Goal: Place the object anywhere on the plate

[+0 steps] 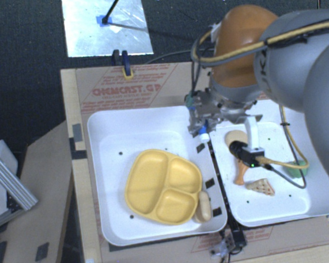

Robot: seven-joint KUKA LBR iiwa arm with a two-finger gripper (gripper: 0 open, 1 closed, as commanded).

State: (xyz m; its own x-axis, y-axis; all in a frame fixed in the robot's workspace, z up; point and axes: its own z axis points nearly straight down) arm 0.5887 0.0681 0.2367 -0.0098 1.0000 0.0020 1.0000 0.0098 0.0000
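Our gripper [202, 125] hovers over the wall between the bins [217, 178]; open or closed, we cannot tell. The roll [203, 206], likely our object, lies nearer the view's bottom, lengthwise along that wall, touching the plate [143, 182].

camera: fixed overhead | slanted down | frames left bin [110, 139], right bin [276, 207]

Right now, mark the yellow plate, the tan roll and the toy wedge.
yellow plate [148, 181]: camera view, bare large left compartment.
tan roll [203, 206]: camera view, its middle.
toy wedge [261, 187]: camera view, its middle.
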